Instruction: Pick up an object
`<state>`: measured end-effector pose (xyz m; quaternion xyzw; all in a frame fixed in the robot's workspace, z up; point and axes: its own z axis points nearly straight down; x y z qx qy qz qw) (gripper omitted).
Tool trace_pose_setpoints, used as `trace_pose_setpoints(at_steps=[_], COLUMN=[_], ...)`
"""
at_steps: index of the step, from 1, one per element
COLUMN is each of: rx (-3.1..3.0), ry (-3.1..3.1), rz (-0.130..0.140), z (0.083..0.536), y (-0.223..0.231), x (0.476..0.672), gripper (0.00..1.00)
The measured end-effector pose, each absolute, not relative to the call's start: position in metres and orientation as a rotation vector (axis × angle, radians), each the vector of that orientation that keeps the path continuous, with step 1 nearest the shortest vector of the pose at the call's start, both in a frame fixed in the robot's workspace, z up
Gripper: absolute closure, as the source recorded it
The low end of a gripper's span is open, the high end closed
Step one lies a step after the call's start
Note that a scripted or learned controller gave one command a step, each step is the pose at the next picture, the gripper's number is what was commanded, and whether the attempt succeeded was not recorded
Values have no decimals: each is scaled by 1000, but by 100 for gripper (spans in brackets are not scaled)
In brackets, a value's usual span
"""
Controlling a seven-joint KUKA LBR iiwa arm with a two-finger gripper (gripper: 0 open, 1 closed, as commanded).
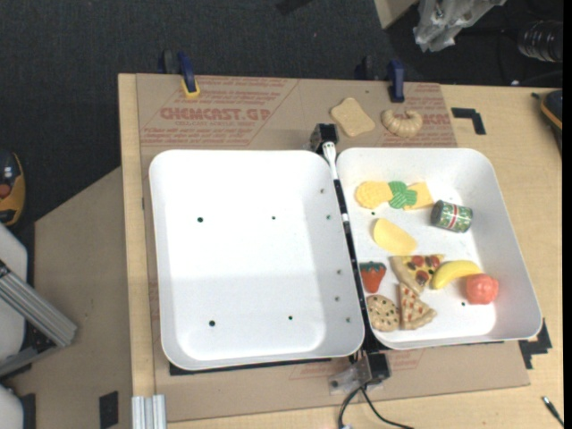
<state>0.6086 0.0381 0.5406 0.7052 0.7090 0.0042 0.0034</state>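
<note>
My end effector (450,16) is parked up at the far right, past the table edge, can't tell its state. The can (451,216) sits in the right bin (509,239), straight below and nearer the camera, lying sideways.

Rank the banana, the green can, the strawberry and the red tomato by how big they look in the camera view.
Largest to smallest as they look:
1. banana
2. green can
3. red tomato
4. strawberry
The can and the tomato look close in size, so their order is unsure. All four lie in the right bin.
</note>
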Motion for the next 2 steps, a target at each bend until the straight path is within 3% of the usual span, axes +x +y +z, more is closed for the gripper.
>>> trace_pose_setpoints(at_steps=[1, 2], rx=[2220, 2215], ry=[2222, 2219], rz=[1, 6], z=[535, 547], y=[35, 36], x=[609, 610], gripper=[0, 100])
